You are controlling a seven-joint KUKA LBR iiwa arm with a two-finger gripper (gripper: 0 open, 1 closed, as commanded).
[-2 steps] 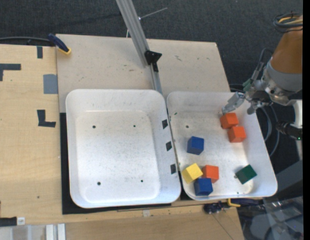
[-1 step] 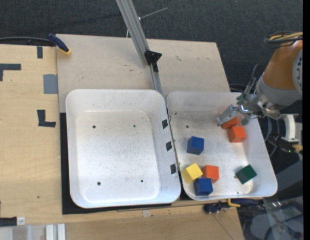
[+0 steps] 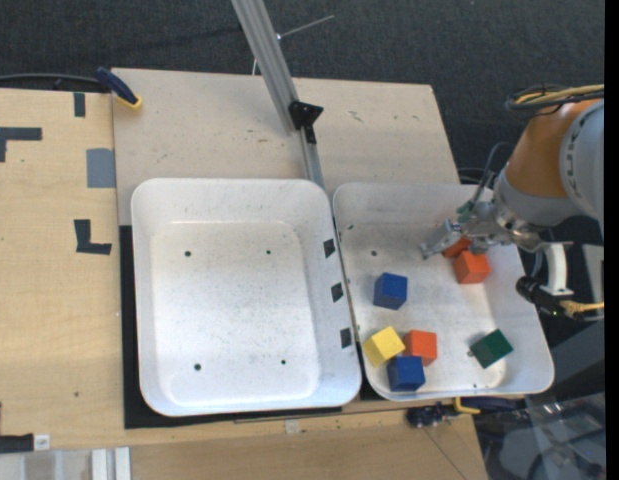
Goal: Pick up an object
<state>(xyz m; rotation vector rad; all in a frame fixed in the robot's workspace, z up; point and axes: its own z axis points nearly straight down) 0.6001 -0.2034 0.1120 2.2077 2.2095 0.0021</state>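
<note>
On the left, a white bin (image 3: 234, 293) is seen with only small dark dots on its floor. Just beside it, on the right, a second white bin (image 3: 409, 213) is seen, and the two bins touch along one side.

Six blocks are held in the right bin. A blue cube (image 3: 390, 289) is placed near the middle, alone. At the front, three blocks are packed together: a yellow cube (image 3: 385, 344), an orange cube (image 3: 422, 345) beside it, and another blue cube (image 3: 406, 372) just in front of them. They touch or almost touch. A green block (image 3: 491, 348) is set apart, near the right front corner, turned at a slant.

An orange-red cube (image 3: 472, 266) is found at the back right of that bin. It is a cube, so no long side can be told; its edges are turned a little against the bin walls.

The gripper (image 3: 455, 244) is lowered just above and to the left of this cube, right against it. It cannot be told if the cube is held, or if the tool is clenched or let go.

The grey arm (image 3: 549, 173) with its orange band is seen at the right.
</note>
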